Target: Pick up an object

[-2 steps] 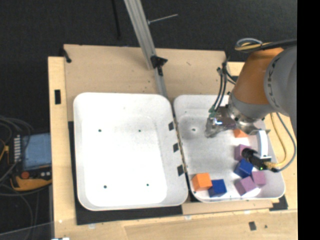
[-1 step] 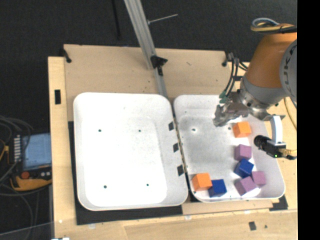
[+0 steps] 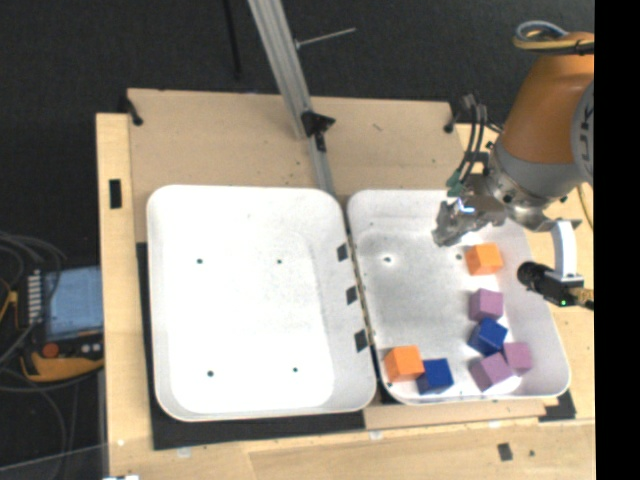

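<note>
My gripper (image 3: 452, 230) hangs over the upper part of the right bin (image 3: 400, 298), just left of and above an orange cube (image 3: 484, 259). Nothing shows between its fingers. Below that cube lie a purple cube (image 3: 487, 303), a blue cube (image 3: 489, 336) and two more purple cubes (image 3: 518, 356) (image 3: 490, 371) along the bin's right side. At the bin's front edge a second orange cube (image 3: 404, 362) sits beside a blue cube (image 3: 436, 376).
The left bin (image 3: 250, 298) lies beside the right one, with a row of dark clips (image 3: 352, 295) between them. A slanted metal pole (image 3: 290, 73) rises from behind the bins. A blue device and cables (image 3: 60, 313) sit off the bench at left.
</note>
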`<control>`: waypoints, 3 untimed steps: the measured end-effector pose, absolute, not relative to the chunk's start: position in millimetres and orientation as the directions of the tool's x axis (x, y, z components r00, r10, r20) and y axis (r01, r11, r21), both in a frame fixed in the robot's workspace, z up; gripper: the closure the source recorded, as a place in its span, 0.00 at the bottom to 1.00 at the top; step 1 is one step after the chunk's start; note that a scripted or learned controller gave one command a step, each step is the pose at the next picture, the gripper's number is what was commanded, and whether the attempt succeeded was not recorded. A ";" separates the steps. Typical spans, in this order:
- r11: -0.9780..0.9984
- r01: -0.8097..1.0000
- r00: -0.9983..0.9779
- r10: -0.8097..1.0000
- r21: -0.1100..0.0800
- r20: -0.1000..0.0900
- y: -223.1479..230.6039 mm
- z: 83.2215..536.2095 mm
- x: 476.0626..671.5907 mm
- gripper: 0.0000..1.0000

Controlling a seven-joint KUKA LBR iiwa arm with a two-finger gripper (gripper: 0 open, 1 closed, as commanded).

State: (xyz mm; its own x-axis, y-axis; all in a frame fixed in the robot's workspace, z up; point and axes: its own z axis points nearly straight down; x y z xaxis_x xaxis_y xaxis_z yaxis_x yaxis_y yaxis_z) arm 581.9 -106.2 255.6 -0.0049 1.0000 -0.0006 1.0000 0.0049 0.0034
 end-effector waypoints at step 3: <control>0.007 1.000 -0.007 1.000 0.002 0.001 44.0 247.5 619.7 1.00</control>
State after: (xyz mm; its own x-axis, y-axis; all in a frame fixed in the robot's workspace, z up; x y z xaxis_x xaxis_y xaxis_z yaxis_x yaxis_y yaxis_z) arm 619.7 44.0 247.5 -0.0072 1.0000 0.0009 1.0000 0.0072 0.0020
